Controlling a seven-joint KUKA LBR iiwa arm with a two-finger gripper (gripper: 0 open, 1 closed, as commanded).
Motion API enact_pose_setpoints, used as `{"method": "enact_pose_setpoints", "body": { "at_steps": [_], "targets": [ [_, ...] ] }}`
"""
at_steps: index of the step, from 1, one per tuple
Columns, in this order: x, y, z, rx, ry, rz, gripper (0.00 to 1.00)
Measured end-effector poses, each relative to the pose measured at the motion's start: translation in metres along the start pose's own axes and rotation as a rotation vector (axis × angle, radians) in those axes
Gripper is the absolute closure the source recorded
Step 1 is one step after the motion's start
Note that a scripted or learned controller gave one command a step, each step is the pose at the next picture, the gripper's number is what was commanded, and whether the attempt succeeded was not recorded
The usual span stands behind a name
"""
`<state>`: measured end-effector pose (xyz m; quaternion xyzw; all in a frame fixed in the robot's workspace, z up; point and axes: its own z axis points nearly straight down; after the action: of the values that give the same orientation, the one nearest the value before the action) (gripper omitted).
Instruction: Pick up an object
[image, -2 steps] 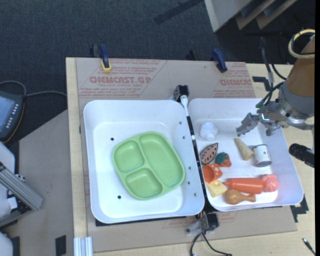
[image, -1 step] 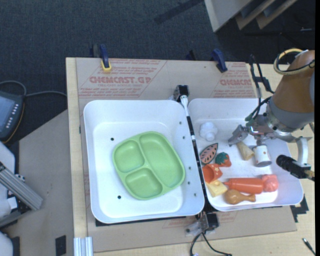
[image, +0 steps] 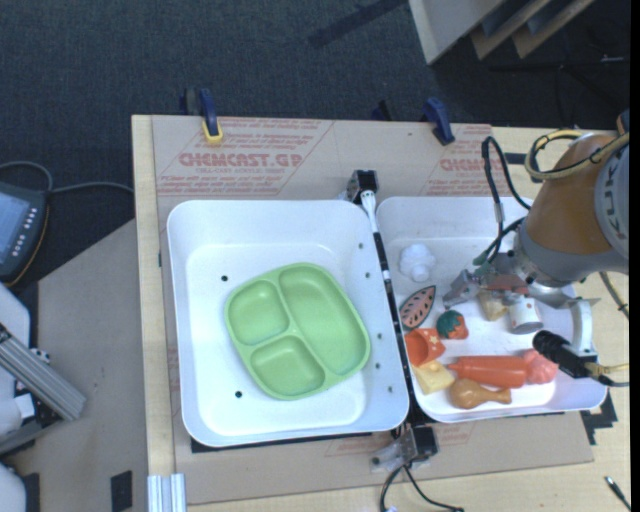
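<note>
The right bin (image: 455, 218) holds several toy foods. A white fluffy ball (image: 416, 262) lies near its back left, with a brown oval slice (image: 417, 305) in front of it. A small red fruit with a green top (image: 452, 323), a red pepper piece (image: 422, 345) and a yellow wedge (image: 433, 376) sit further forward. A long orange carrot (image: 490, 370) and a tan drumstick (image: 477, 395) lie along the front. My gripper (image: 478, 288) is low in the right bin, just right of the oval slice and above the red fruit. Small beige pieces (image: 510, 312) lie beside it.
The left bin (image: 195, 300) carries a green three-section plate (image: 294, 328). A black divider rail (image: 378, 260) runs between the bins. The grey and orange arm (image: 570, 215) hangs over the right bin's back right corner, with black cables (image: 500, 180) looping behind it.
</note>
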<state>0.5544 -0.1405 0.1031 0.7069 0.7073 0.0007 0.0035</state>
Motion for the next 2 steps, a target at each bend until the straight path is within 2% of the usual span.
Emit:
{"method": "enact_pose_setpoints", "body": {
  "at_steps": [1, 2],
  "targets": [
    [0.0, 0.0, 0.019, 0.009, 0.005, 0.001, 0.0],
    [0.0, 0.0, 0.008, 0.006, 0.004, 0.002, 1.0]
  ]
}}
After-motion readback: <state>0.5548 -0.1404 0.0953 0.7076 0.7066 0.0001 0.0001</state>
